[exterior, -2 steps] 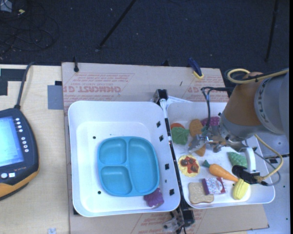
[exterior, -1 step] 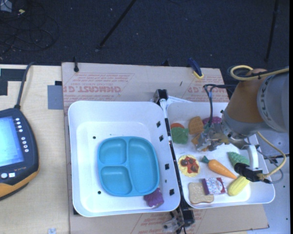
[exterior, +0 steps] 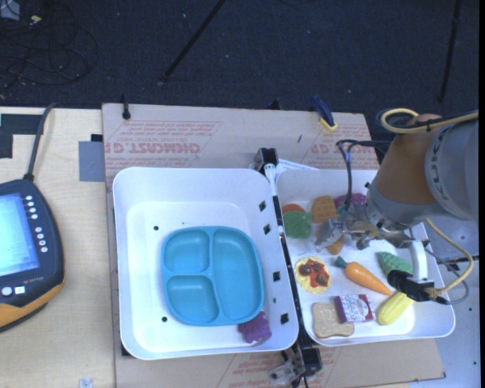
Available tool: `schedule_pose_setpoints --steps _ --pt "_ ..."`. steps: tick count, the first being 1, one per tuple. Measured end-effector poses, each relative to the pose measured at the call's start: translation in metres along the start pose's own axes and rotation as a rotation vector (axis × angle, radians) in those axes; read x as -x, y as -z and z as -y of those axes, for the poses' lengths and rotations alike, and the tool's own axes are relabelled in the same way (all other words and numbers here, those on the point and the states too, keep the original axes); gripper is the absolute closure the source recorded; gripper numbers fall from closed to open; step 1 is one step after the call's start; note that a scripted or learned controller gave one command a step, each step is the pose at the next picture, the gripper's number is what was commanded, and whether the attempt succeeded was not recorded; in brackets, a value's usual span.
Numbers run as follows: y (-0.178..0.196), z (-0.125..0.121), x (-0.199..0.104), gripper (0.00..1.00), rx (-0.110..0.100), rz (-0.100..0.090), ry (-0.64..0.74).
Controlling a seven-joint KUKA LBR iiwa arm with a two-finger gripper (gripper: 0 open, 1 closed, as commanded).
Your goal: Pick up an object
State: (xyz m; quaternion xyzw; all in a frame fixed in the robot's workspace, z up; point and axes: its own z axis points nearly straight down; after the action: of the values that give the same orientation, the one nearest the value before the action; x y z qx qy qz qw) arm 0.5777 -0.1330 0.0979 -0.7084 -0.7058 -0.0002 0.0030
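Note:
The right bin (exterior: 436, 323) holds several toy foods. A green piece with a red one (exterior: 296, 220) lies at its left, and an orange piece (exterior: 323, 208) sits beside that. Further forward are a carrot (exterior: 367, 277), a round yellow pizza-like piece (exterior: 313, 273), a bread slice (exterior: 331, 320), a red and white packet (exterior: 354, 306), a corn cob (exterior: 394, 307) and a green piece (exterior: 394, 261). My gripper (exterior: 333, 237) is low in this bin, just right of the green piece and above the pizza-like piece. The arm's wrist hides what is under it.
In the left bin (exterior: 137, 217) lies a blue divided plate (exterior: 212, 275), with purple grapes (exterior: 255, 328) at the bin's front right corner. A divider wall (exterior: 276, 241) separates the bins. A tablet-like pendant (exterior: 12, 249) rests on the bench at far left.

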Motion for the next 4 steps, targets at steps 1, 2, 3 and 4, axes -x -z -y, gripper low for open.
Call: schedule_pose_setpoints --steps 1,2,3,4 --pt "-0.010 -0.069 -0.049 0.00 0.006 0.004 0.009" --pt "-0.004 0.007 -0.041 0.00 -0.005 0.003 0.002" --pt "0.005 0.004 -0.041 1.00 -0.003 0.003 0.000" --pt "0.005 0.004 -0.041 0.00 -0.004 0.003 0.000"
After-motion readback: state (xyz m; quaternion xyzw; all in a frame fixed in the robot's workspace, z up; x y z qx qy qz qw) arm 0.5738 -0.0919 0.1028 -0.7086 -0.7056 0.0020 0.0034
